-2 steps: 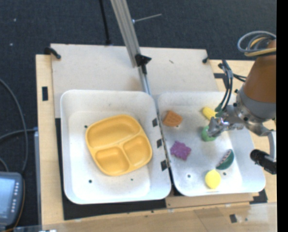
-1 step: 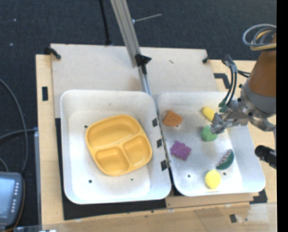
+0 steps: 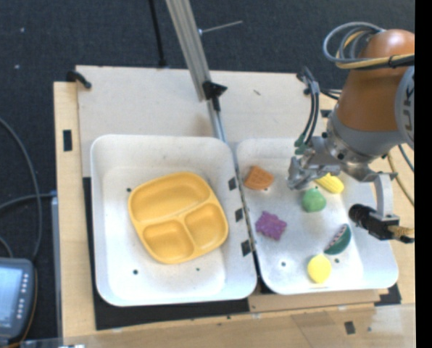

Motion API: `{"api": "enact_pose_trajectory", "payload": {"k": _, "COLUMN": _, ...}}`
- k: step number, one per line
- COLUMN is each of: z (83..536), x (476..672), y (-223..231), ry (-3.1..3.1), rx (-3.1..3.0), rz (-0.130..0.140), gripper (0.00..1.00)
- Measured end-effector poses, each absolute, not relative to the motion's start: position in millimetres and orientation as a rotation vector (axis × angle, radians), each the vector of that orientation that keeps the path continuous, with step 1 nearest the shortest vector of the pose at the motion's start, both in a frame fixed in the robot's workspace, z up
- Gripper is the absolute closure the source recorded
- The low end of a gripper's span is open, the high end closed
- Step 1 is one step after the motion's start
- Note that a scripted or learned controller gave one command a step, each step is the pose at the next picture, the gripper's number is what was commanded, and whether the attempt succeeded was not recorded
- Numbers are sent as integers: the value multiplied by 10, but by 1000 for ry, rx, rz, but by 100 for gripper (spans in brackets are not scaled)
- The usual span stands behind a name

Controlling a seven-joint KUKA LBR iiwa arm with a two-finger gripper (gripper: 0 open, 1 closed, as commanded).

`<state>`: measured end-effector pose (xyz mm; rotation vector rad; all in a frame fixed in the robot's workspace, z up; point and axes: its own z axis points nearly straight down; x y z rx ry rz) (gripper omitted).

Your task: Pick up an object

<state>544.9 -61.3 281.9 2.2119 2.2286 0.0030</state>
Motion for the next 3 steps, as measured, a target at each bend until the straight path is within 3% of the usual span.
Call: {"api": "enact_pose_trajectory", "payload": {"k": 3, "z": 2532, "x": 6205, "y": 851, "ry": 2228, "rx": 2214, "rz": 1, "gripper": 100}}
